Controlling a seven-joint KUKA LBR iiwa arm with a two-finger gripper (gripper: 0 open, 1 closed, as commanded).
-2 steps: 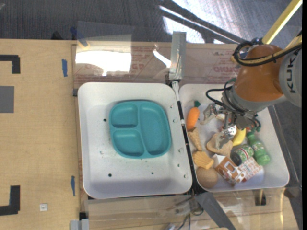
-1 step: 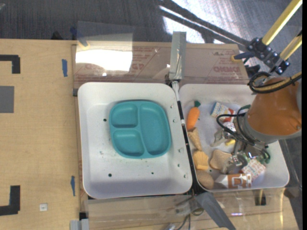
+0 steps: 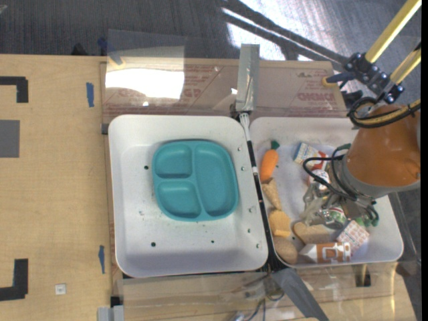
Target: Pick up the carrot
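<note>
At the near edge of the right-hand shallow white bin [image 3: 391,246] lies a small carton with a red-and-white label [image 3: 328,251], beside a pale rounded potato-like piece [image 3: 286,249] and a tan bread-roll shape [image 3: 311,232]. Just above them the claw [image 3: 319,204] hangs low over the clutter in the middle of that bin, under the arm's orange band [image 3: 384,154]; from here I cannot tell how wide it stands or whether it has anything. Further back along the bin's left wall, past a yellowish wedge [image 3: 281,223], sits the small orange carrot with a green tip [image 3: 269,164], stubby, lying roughly lengthwise with its green end pointing away, apart from the claw. To the left, the other white bin [image 3: 127,199] carries a teal three-compartment plastic plate [image 3: 196,180]. The tan cardboard-covered worktop [image 3: 50,179] stretches off beyond.
</note>
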